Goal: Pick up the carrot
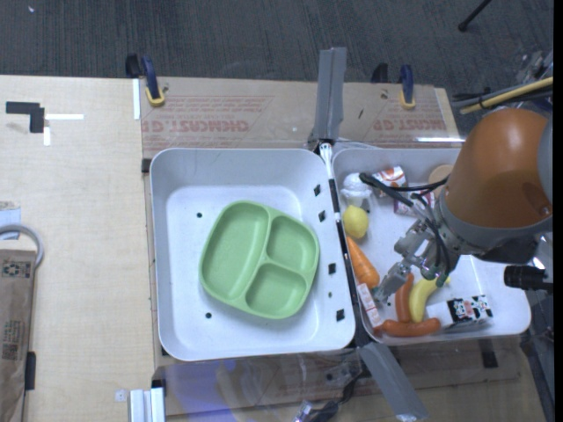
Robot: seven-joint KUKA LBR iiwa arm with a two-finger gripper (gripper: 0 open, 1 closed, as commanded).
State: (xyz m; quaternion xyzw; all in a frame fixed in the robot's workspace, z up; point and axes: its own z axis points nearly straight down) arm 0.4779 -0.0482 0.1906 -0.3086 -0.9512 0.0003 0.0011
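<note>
Hovering with fingers apart, the claw [406, 275] is sitting at three o'clock of the carrot [361, 264], whose long axis is running eleven-to-five.

1. The gripper [403, 275] hangs low in the right bin [493, 328], fingers pointing down-left.
2. The carrot [361, 265] lies just left of the jaws, apart from them.
3. A lemon [355, 221] sits up-left of the jaws.
4. A banana [421, 297] and a hot dog [410, 327] lie just below the jaws.
5. A green divided plate [260, 259] rests in the left bin [176, 236], well left of the jaws.
</note>
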